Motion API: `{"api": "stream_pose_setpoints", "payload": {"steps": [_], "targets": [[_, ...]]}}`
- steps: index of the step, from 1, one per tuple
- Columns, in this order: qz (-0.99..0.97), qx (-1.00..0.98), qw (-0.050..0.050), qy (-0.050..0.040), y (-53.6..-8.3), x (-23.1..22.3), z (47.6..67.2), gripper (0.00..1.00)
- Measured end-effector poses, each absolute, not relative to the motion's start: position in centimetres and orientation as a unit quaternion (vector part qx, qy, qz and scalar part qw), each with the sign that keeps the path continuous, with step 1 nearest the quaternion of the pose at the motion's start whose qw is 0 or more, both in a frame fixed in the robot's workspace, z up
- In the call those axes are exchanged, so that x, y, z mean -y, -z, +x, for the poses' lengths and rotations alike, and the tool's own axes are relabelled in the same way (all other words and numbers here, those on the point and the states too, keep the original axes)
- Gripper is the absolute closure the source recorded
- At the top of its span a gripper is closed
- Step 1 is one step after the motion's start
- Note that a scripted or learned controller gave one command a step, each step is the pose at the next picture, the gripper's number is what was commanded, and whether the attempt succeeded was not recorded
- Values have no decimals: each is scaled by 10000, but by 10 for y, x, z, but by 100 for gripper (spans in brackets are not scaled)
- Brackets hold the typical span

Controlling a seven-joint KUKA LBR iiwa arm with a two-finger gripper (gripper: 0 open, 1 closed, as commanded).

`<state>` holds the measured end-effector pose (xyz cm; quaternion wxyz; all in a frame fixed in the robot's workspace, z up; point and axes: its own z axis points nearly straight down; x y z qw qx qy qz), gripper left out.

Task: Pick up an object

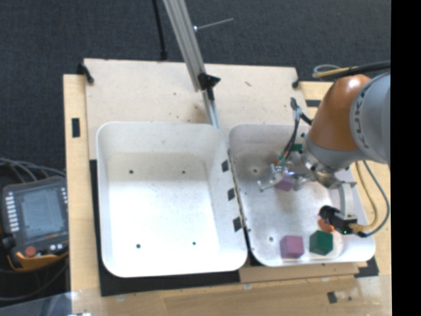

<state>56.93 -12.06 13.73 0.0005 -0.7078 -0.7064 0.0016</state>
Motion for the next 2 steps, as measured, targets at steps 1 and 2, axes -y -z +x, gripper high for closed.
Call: {"api": "stream_pose_setpoints", "payload": {"steps": [1, 2], "targets": [[-7078, 7064, -22, 1, -97, 122, 570, 0], [-7102, 7040, -36, 19, -109, 123, 571, 100]]}}
